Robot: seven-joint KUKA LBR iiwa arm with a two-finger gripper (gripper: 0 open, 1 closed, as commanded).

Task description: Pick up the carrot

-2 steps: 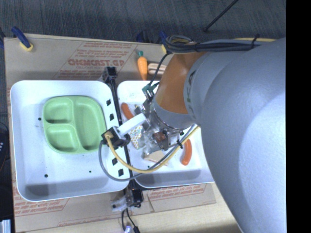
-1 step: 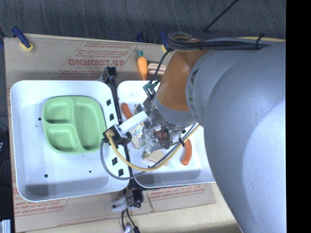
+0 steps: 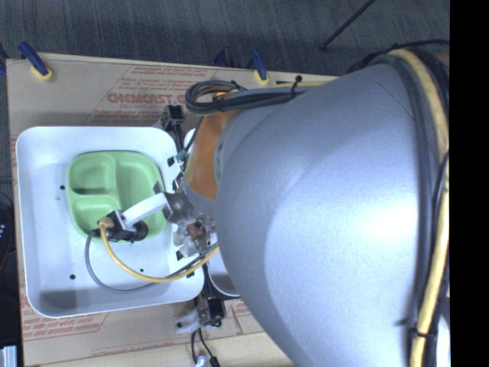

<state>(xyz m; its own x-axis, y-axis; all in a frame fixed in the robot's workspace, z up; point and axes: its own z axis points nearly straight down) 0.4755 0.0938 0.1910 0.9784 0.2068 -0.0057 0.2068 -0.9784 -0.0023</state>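
Clearly, red "CHEMCAST" print (image 3: 145, 98) crosses the bench (image 3: 76, 79); whether the pincer (image 3: 191, 234) is open, I cannot tell.

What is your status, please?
Pincer at right wall of left bin. Green plate beside it. Carrot position: cannot tell. Arm blocks view rightward.

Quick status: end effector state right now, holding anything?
End effector: cannot be told whether it is open, closed or holding anything. It is at the right edge of the left shallow white bin, beside the green divided plastic plate.
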